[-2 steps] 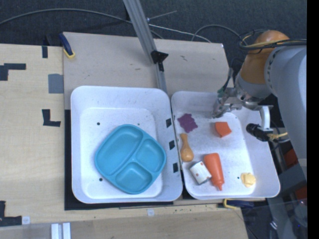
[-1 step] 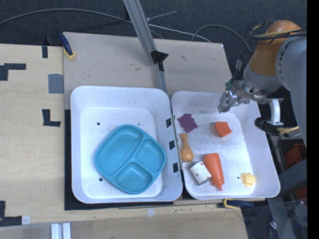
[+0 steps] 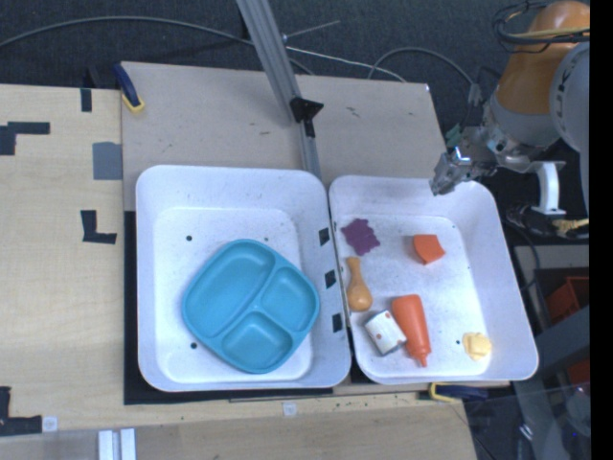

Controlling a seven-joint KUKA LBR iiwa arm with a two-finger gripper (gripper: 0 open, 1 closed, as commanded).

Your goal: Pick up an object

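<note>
My gripper [image 3: 447,178] hangs over the far right corner of the right bin [image 3: 498,257], with nothing seen between its fingers. In that bin lie a purple piece [image 3: 359,235], an orange block [image 3: 428,248], a tan pear-shaped toy [image 3: 357,287], an orange carrot-like toy [image 3: 413,326], a small white can [image 3: 384,333] and a yellow piece [image 3: 476,345]. The orange block is the nearest of these to the gripper, down and to its left.
The left bin [image 3: 158,257] holds a blue divided plate [image 3: 251,304]. A grey metal pole [image 3: 278,60] slants across the bench behind the bins. Cables run over the dark floor at the back.
</note>
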